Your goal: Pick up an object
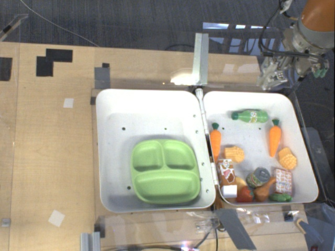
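Left bin [112,114] holds a green compartment tray [165,171]. Right bin [293,109] holds a green bottle [250,116], two carrots [215,141] [275,138] and a cluster of small food items along its near edge. Claw [276,75] hangs over the bench [47,156] just beyond the right bin's far rim.

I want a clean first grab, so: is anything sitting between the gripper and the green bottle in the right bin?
Nothing visible does. The gripper hangs above the far rim of the right bin, and the green bottle lies alone just inside that rim, apart from the two carrots nearer the middle.
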`<state>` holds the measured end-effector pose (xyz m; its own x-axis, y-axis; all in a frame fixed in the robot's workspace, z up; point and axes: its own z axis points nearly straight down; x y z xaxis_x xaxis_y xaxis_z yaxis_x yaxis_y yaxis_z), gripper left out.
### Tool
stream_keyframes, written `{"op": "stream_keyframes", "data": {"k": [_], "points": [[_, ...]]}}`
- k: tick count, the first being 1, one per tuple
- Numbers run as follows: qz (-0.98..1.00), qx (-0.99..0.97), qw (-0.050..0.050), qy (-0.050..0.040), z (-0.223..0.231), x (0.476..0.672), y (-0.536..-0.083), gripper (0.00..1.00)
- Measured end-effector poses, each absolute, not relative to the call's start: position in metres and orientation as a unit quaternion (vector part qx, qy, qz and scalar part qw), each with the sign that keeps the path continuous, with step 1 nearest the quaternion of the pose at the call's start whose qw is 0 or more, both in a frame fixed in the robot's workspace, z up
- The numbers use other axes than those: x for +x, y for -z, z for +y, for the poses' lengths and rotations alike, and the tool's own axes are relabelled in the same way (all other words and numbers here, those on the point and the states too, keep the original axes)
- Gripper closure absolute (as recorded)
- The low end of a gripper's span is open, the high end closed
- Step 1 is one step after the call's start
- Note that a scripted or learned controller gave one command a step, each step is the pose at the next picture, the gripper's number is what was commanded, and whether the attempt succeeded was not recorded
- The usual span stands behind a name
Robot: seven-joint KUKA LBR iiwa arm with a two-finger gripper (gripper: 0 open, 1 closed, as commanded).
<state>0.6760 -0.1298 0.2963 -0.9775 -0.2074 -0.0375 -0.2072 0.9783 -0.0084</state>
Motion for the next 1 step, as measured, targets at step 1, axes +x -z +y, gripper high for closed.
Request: {"op": "stream_keyframes", "data": {"k": [1], "points": [[0.994,-0.105,0.025,0.0030,-0.1291,0.6782,-0.3106,1.00]]}}
